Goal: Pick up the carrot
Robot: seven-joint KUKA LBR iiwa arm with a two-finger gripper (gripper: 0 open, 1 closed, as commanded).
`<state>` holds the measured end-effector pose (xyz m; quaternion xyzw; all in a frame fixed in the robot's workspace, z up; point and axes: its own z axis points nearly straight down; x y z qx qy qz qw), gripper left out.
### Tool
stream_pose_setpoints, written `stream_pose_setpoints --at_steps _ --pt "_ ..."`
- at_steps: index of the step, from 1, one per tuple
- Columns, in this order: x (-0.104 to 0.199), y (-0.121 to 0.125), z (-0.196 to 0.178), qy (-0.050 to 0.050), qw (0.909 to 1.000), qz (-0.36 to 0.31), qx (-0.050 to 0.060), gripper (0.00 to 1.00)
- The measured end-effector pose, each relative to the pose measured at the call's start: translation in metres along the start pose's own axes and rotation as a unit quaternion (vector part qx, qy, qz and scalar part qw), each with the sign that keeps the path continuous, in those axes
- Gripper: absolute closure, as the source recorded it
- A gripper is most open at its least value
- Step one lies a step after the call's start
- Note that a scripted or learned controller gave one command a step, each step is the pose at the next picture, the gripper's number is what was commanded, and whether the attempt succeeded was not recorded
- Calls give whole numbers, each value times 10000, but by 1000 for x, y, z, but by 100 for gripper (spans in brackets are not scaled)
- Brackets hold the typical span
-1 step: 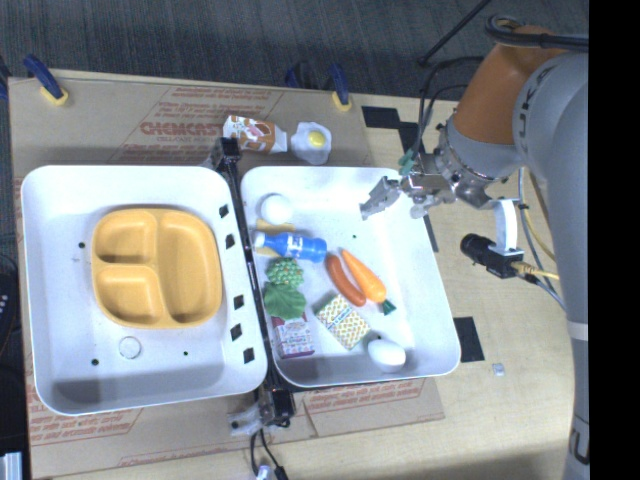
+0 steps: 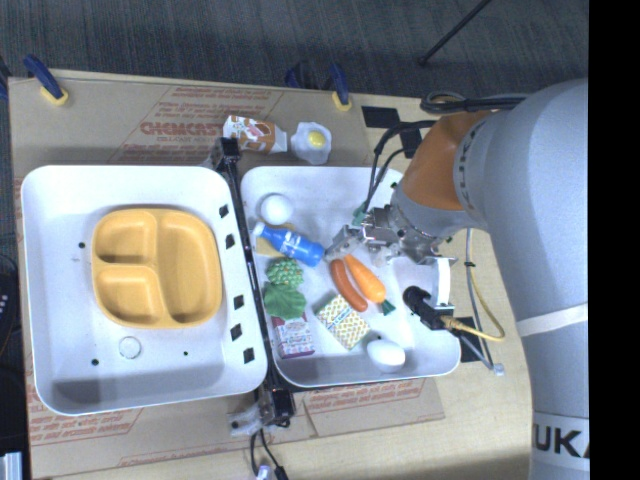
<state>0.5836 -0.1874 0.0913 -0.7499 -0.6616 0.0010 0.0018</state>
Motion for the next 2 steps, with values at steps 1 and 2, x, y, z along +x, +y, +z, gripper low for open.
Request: stream_pose_setpoints --at_steps 1,2 --pt "0 0 -10 3 10000 -22 12 100" --pt "25 10 -117 -2 9956 938 -5 100"
